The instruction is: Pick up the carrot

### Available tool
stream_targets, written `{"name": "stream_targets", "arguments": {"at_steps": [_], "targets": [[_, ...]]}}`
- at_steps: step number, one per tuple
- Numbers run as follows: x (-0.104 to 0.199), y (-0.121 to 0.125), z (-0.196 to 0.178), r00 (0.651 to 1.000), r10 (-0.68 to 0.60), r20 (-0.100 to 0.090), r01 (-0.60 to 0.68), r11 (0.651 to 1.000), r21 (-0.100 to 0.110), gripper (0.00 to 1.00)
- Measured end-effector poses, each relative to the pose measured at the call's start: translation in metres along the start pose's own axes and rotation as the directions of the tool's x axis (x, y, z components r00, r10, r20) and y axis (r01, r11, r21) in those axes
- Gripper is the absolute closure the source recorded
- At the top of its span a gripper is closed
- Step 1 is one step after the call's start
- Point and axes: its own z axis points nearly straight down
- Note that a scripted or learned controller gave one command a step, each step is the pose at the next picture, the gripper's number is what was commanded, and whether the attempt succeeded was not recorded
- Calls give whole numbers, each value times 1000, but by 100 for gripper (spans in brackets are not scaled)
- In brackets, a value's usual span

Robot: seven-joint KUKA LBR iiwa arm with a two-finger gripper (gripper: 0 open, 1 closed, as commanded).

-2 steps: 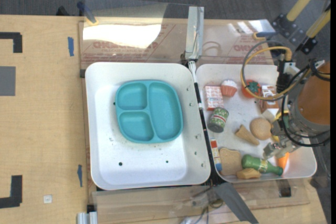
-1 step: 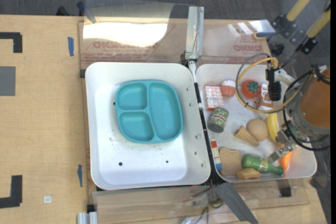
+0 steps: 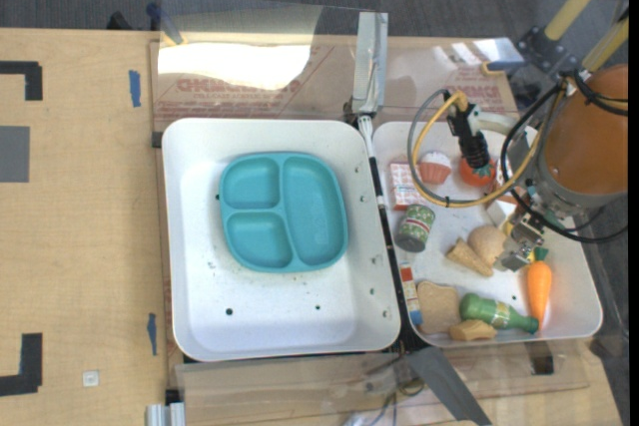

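Carrot point(image 3: 539, 289) lies in the right bin point(image 3: 589, 319), lower right of the frame, near that bin's right wall. Orange body runs roughly top to bottom, green stub at the upper end.

Gripper point(image 3: 521, 244) sits just above and left of the carrot's green end, below the arm's orange band point(image 3: 591, 140). Cannot tell from this view whether it is spread or pressed together; the carrot rests on the bin floor, nothing visibly clamped around it.

Neighbours in the right bin:
- Tan wedge-shaped piece point(image 3: 479, 249), left of the gripper, close to it.
- Green bottle point(image 3: 496, 313) lying on its side, just left of the carrot's lower tip.
- Small tan piece point(image 3: 471, 331) under the bottle at the bin's lower edge.
- Tan slice, bread-like point(image 3: 436, 302), left of the bottle.
- Green-labelled can point(image 3: 415, 226), tilted, toward the bin's left side.
- Red-and-white packet point(image 3: 401, 185) above the can.
- Cupcake-like toy point(image 3: 434, 167), orange base with white top, upper middle.
- Orange-red object point(image 3: 478, 174) to its right, partly covered by a black fitting.

Black and yellow cables point(image 3: 439, 120) loop over the upper part of the right bin.

Left bin point(image 3: 190, 175), centre of the frame, holds a teal three-compartment plate point(image 3: 284, 212). Tabletop point(image 3: 75, 214) stretches to the left.
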Motion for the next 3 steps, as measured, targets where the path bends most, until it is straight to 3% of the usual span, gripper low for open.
{"name": "stream_targets", "arguments": {"at_steps": [1,2,3], "targets": [[28,35,-82,998,-61,-7,61,998,-2,100],[17,70,-43,961,-277,4,277,961,-2,100],[9,42,-34,885,-465,1,465,885,0,100]]}}
